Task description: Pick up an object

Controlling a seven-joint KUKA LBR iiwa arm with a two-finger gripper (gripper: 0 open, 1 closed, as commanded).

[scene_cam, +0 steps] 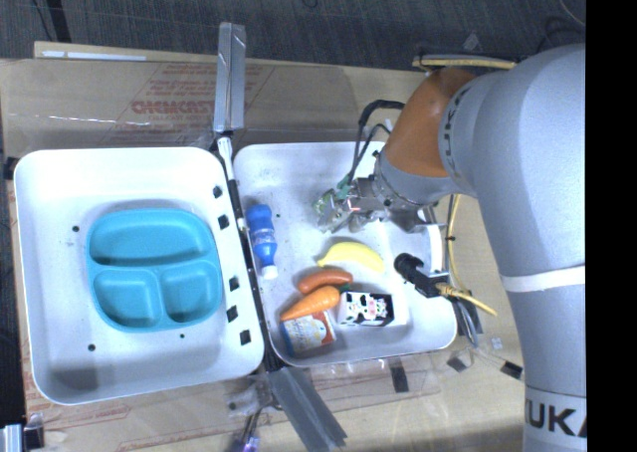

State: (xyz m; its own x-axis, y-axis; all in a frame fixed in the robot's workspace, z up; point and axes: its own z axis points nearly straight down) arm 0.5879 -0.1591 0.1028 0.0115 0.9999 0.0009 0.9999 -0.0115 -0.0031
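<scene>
Banana, carrot, bottle, box and tub: you have five candidate items, all in the right bin. The blue bottle lies along that bin's left wall. The banana sits near the middle, with the carrot just in front of it. The carrot rests partly over the orange-labelled tub at the front wall. The black-and-white box lies against the carrot's right end, also at the front.

You will find the hand low in the right bin, behind the banana and to the right of the bottle, well apart from the bottle. Whether it is open or closed cannot be told at this angle, nor can you confirm that it grips anything. No item is seen lifted. The arm reaches in over the bin's right rim.

The left bin holds a blue divided tray, lying flat near its middle.
</scene>
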